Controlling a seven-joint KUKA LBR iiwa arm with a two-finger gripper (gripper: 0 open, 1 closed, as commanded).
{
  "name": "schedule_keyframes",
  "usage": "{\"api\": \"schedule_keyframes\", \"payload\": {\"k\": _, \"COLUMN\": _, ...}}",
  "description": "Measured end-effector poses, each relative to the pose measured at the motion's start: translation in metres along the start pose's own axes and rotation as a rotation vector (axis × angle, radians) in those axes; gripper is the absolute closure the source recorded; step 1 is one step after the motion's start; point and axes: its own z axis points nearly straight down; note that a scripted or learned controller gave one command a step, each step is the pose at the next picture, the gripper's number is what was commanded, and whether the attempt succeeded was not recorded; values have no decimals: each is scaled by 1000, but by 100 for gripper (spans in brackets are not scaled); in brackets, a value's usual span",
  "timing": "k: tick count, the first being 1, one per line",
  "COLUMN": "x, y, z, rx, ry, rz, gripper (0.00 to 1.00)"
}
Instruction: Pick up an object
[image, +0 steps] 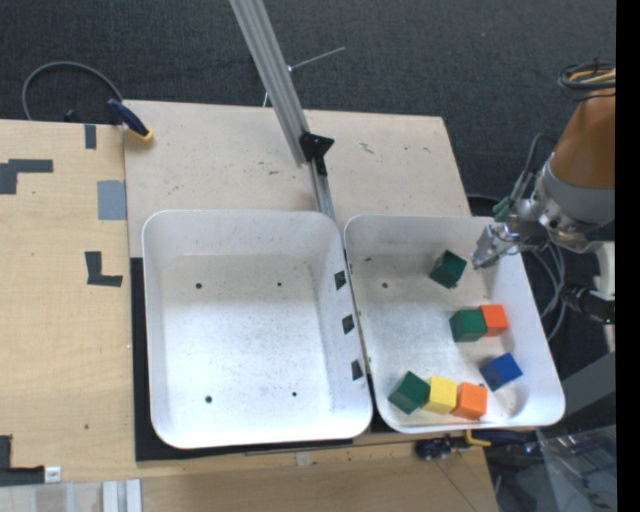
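The right bin (395, 300) holds several small cubes. A dark green cube (449, 268) lies tilted near the bin's far side. My gripper (487, 248) hangs just right of it, over the bin's far right corner, with a small gap between them. Farther forward, a green cube (467, 325) touches an orange cube (494, 319). A blue cube (501, 370) sits near the right wall. Along the front wall, a green cube (409, 391), a yellow cube (441, 393) and an orange cube (471, 400) stand in a row.
The left bin (240, 330) sits beside the right one, their rims meeting at the middle. A slanted metal rail (280, 80) runs from the top down to the bins' junction. Cables (560, 290) hang off the bench's right side.
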Motion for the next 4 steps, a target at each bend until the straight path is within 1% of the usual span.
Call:
{"api": "schedule_keyframes", "payload": {"k": 1, "x": 0, "y": 1, "z": -34, "rx": 1, "ry": 0, "rz": 1, "gripper": 100}}
{"api": "schedule_keyframes", "payload": {"k": 3, "x": 100, "y": -1, "z": -7, "rx": 7, "ry": 2, "rz": -3, "gripper": 100}}
{"api": "schedule_keyframes", "payload": {"k": 4, "x": 145, "y": -6, "z": 1, "rx": 7, "ry": 2, "rz": -3, "gripper": 100}}
